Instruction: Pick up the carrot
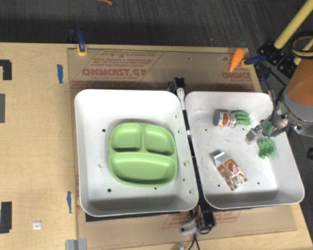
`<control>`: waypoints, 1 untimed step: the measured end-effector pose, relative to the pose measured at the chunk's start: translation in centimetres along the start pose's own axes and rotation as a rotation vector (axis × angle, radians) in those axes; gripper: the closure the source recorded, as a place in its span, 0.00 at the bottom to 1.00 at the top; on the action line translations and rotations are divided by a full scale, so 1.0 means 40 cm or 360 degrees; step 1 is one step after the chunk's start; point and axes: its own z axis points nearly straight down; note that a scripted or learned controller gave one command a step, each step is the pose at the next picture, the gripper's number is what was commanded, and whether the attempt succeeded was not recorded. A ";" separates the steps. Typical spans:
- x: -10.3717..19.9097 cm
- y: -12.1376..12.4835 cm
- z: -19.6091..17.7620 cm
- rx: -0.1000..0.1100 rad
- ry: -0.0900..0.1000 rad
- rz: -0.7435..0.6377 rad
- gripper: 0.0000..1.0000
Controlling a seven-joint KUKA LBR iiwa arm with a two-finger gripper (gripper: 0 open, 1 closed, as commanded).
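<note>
While hand (261, 131) hovers in bin, carrot (237, 59) well beyond

Orange carrot (236, 59) beyond right bin (287, 186)

A single fixed camera hangs above the counter (36, 139) and looks down at a slant, far enough back to take in both white bins whole. The left bin (88, 155) sits near the middle of the picture, and the right bin (287, 186) reaches toward the right edge. The counter's far edge runs across the upper part of the frame, with a strip of dark carpet (172, 9) beyond it, so the lens tilts slightly away from the viewer's side. The arm (305, 95) enters from the right, its orange band cut by the frame edge. The counter's left part stretches to the left edge.
</note>
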 end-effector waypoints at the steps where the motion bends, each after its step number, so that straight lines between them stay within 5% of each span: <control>1: -0.198 -0.102 -0.133 -0.0003 -0.0006 -0.0011 1.00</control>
